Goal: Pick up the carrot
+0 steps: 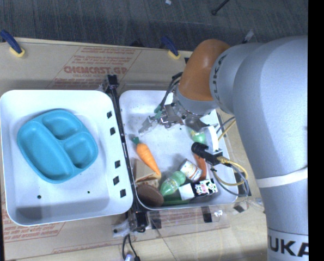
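Carrot (146, 155) position: lying on the floor of the right bin (130, 103), near the bin's left wall, green top toward the upper left and orange tip toward the lower right, where it ends close to a brown item (149, 193) at the bin's near edge. Hand (153, 119) position: above the upper part of the same bin, up and slightly right of the carrot, apart from it and not touching. Hand state: two thin fingers (147, 125) point down and to the left with a visible gap between them; nothing is seen between them, so the hand is spread and carries nothing. Progress: judged from this layout, the pick is at the approach stage. The carrot is not yet gripped or lifted. Remaining steps: bring the hand over the carrot's middle, align the fingers across its narrow axis, descend, close, lift. Clutter: a green bottle (172, 182), a small jar (191, 170) and a black-and-white box (204, 188) crowd the lower right of the bin; the carrot's upper half has bare bin floor around it and is the likelier grip zone. Left bin (9, 145) holds a blue divided tray (57, 144), well apart from the work area. Both bins sit on a cardboard-covered counter (69, 64).
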### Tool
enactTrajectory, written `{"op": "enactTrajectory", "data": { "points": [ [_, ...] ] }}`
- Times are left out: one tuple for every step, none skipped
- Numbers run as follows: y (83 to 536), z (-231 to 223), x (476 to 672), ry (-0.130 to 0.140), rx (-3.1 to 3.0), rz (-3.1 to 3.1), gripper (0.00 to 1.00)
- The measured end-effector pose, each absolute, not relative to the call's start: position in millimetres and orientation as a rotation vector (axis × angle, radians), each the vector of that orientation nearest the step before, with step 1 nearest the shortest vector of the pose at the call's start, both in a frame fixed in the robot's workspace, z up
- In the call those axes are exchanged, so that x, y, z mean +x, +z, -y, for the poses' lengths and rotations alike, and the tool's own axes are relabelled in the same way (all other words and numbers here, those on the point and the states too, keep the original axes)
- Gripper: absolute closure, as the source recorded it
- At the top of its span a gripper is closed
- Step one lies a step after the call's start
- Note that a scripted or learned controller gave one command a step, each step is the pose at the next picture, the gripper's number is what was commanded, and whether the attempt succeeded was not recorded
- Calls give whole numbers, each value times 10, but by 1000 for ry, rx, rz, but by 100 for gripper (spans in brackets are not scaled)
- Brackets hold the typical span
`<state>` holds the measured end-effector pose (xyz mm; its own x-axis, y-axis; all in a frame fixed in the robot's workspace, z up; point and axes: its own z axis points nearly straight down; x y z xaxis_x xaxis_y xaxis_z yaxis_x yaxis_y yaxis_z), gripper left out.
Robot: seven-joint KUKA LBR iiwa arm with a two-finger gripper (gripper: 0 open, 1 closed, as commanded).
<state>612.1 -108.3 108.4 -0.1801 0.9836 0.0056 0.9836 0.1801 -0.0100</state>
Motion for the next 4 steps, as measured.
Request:
{"op": "enactTrajectory", "data": {
  "points": [
    [905,1038,5580,11,-2339,2084,0],
    [924,1019,5058,3,-2396,2031,0],
    [1024,1012,5070,5,-2382,2048,100],
    [1374,1029,4757,9,-2447,1959,100]
  ]
}}
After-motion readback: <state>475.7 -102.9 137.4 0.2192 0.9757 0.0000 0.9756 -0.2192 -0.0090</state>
